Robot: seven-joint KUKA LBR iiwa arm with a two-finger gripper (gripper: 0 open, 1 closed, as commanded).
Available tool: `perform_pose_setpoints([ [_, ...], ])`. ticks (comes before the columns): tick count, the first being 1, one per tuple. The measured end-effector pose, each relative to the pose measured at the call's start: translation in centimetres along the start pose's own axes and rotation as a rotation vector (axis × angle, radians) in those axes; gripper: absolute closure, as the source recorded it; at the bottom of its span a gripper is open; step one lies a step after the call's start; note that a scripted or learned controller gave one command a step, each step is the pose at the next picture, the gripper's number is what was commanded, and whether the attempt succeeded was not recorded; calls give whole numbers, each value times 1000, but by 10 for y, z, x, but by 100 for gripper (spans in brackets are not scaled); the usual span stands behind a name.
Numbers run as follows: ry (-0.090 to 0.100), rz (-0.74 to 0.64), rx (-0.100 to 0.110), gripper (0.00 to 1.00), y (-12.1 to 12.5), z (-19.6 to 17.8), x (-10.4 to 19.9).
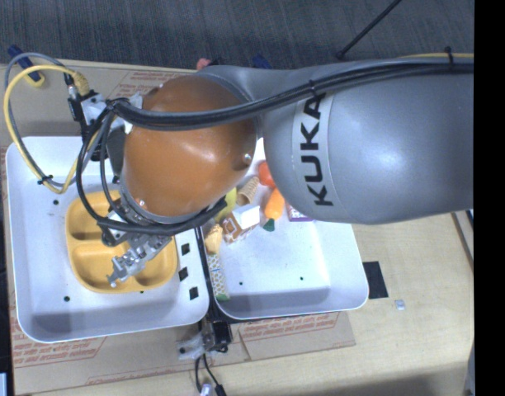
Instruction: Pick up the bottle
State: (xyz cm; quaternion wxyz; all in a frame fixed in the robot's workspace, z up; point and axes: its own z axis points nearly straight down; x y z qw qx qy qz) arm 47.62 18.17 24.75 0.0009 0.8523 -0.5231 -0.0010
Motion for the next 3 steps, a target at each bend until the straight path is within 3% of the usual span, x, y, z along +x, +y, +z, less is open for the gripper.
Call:
perform_pose_setpoints([
  [1, 1, -64, 0, 100, 29, -6, 58],
  [2, 1, -261, -2, 100, 15, 29, 28],
  [3, 1, 148, 3, 100, 3, -65, 56],
])
